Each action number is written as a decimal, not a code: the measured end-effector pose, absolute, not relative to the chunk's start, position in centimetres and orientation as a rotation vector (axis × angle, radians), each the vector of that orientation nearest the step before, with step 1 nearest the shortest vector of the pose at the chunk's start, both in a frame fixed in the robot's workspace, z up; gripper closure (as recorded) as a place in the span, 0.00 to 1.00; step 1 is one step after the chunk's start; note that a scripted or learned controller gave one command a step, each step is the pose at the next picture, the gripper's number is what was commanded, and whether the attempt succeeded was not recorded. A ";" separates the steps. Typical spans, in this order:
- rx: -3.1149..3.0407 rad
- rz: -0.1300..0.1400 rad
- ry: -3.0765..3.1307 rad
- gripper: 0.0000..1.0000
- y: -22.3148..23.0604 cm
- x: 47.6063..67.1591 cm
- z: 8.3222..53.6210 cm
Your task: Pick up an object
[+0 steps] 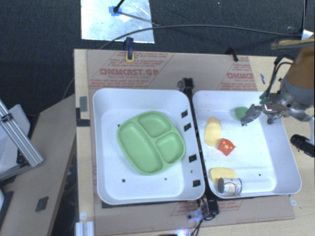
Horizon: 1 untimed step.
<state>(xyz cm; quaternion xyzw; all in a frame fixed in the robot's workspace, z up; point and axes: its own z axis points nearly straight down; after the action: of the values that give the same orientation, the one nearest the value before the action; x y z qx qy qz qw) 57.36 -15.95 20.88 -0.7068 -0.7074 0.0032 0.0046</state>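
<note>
The grey arm with its orange band (301, 68) reaches in over the far right corner of the right shallow white plastic bin (283, 178). Its two-finger gripper (258, 116) sits low above the far part of that bin, with 2 dark fingers (247, 117) spread apart and nothing between them; how wide the gap is cannot be judged exactly from this slant.

Just beside the left fingertip lies a small green rounded object (239, 112), close to the far wall of the right bin; whether the finger touches it cannot be told. Nearer the middle of the bin, against the left side, rests a pale yellow soft-looking block (212, 132), and just beside it toward the near edge is a small red object with a white mark (226, 146). At the near left corner lie a yellow oblong piece (222, 172) and, touching or just beside it, a small metal can on its side (230, 186).

The left shallow white plastic bin (106, 146) carries 1 light green plastic divided plate with 3 compartments (150, 141), lying near its centre. Both bins stand side by side on a brown printed cardboard sheet (147, 68) over the bench.
</note>
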 end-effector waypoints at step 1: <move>-2.218 -0.001 -2.226 0.00 -15.9 57.6 21.6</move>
<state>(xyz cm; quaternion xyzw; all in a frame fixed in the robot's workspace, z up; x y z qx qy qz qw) 57.63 -15.91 21.57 -0.7058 -0.7084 -0.0003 -0.0005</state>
